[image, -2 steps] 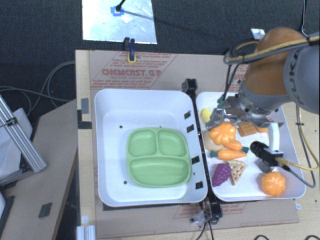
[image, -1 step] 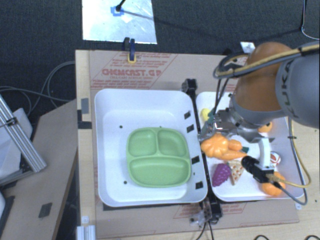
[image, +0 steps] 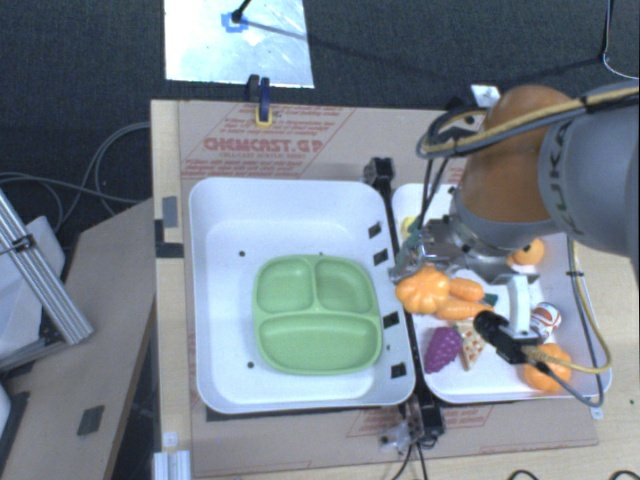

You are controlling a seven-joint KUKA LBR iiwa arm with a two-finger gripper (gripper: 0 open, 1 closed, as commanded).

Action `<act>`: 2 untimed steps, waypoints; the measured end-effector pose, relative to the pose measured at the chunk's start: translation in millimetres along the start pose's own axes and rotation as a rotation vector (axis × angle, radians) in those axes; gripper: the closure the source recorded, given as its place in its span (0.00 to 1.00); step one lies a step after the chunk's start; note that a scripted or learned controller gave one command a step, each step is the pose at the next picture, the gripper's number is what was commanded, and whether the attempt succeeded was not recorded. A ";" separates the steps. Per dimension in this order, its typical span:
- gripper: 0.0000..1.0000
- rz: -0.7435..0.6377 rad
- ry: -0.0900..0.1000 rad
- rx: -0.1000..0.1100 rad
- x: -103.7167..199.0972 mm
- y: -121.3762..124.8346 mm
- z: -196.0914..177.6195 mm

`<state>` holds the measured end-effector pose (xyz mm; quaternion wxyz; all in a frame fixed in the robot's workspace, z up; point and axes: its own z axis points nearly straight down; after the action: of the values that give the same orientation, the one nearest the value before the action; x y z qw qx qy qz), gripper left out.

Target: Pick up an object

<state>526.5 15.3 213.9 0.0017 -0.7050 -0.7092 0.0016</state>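
Toys are lying heaped in the right bin (image: 410,200), just under the gripper (image: 425,260): an orange pumpkin (image: 424,289) right below it, a carrot-like piece (image: 465,291) just beside, purple grapes (image: 443,348) nearer me. The arm (image: 520,173) is hanging low over them, so I judge it is reaching for a grasp. Whether anything is caught I cannot tell. Next it needs a firm grip, then a lift. A green tray (image: 318,313) is sitting in the left bin (image: 290,200).
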 end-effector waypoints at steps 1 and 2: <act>1.00 -0.001 0.000 -0.004 0.6 -0.4 -16.3; 1.00 0.003 0.000 -0.003 -5.2 12.9 -14.8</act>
<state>539.4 10.1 228.6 0.0004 -0.7062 -0.7080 0.0004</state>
